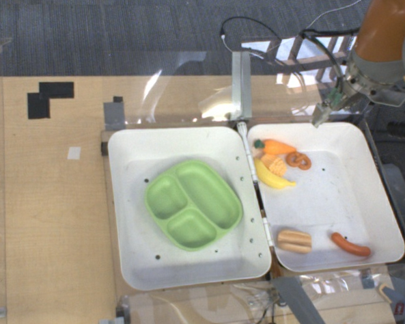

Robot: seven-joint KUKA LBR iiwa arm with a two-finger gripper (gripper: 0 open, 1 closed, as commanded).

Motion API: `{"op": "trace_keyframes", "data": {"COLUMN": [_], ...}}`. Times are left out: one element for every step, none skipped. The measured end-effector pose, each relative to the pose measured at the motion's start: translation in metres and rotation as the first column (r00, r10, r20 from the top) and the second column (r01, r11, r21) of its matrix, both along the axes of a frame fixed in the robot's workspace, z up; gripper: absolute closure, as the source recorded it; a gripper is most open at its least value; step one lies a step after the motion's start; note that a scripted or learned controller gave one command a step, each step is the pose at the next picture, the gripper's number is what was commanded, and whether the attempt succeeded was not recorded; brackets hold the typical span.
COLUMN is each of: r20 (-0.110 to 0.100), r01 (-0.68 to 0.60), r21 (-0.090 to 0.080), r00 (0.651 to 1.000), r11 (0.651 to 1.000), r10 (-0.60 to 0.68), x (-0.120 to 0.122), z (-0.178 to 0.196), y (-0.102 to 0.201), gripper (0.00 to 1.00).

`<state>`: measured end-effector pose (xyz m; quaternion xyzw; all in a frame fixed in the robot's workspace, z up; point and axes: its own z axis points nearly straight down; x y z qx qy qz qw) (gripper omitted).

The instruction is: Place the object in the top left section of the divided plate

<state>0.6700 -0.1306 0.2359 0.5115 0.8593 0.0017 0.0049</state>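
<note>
Two white bins side by side on a wooden bench. The left bin (133, 265) holds a green divided plate (193, 204), set at a slant near the middle of the bin floor. The plate has three sections: a long one along its right side and two smaller ones on its left; all three show bare green.

The right bin (368, 182) holds the food items. Far-left corner cluster, just beside the divider between the bins: a carrot (277, 146) with a green top lying farthest; a banana (272, 176) below it, curved, running toward the near right; a peach-coloured piece (277, 163) tucked between carrot and banana, touching both. A pretzel (299, 161) sits just right of that cluster, close to the carrot tip. Near edge of the bin: a hot dog in a bun (293, 240) at near left, and a bare sausage (350, 245) to its right, apart from it, angled toward the near right.

The arm enters at far right, orange band visible. The gripper (324, 111) hangs over the far rim of the right bin, right of the carrot cluster and well apart from it. Fingers point down and to the left; cannot tell how wide they stand, too small and blurred. Nothing seen between them.
</note>
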Motion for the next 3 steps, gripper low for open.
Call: {"op": "trace_keyframes", "data": {"r20": [-0.001,0.0,0.002], "r01": [-0.169,-0.179,-0.105], "r21": [-0.002,-0.002,-0.003], "r00": [0.986,0.984,0.994], "r11": [0.986,0.984,0.994], "r10": [0.169,0.179,0.105], "x": [0.0,-0.003,-0.003], "z": [0.018,0.077,0.089], "y": [-0.017,-0.032,-0.074], "gripper": [1.0,1.0,1.0]}}
